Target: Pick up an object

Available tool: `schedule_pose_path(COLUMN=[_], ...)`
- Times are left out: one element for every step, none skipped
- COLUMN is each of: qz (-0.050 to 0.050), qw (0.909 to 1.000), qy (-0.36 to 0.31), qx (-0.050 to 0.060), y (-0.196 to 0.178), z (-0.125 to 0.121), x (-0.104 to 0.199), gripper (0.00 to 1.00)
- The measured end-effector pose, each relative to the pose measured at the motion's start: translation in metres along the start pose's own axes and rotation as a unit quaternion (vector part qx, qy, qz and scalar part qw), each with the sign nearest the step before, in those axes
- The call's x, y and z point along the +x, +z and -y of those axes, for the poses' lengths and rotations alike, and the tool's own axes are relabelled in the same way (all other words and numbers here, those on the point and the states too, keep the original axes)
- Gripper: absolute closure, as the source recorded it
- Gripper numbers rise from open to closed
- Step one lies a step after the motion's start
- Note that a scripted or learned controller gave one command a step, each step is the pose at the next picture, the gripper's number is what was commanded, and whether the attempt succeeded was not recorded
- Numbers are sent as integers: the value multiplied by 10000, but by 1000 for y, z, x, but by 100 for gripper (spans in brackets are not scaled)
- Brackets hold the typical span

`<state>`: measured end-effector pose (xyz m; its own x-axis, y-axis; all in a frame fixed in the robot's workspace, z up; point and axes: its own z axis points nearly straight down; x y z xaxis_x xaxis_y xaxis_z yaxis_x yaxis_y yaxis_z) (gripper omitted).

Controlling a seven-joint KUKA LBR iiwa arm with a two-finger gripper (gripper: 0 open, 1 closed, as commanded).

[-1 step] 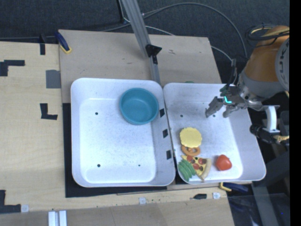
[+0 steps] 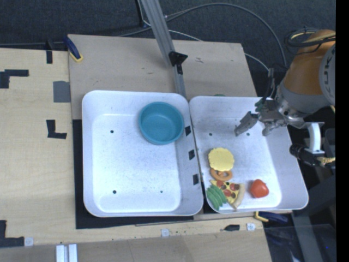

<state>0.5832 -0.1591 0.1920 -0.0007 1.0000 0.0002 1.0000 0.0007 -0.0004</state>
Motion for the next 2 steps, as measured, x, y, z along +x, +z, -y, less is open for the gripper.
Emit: schedule_pose_path(qz=[-2, -4], qw=[10000, 10000], qy=[0, 1], qx=[19, 24], y=[43, 96], z=[-3, -2], x=[0, 1], gripper=[0, 0])
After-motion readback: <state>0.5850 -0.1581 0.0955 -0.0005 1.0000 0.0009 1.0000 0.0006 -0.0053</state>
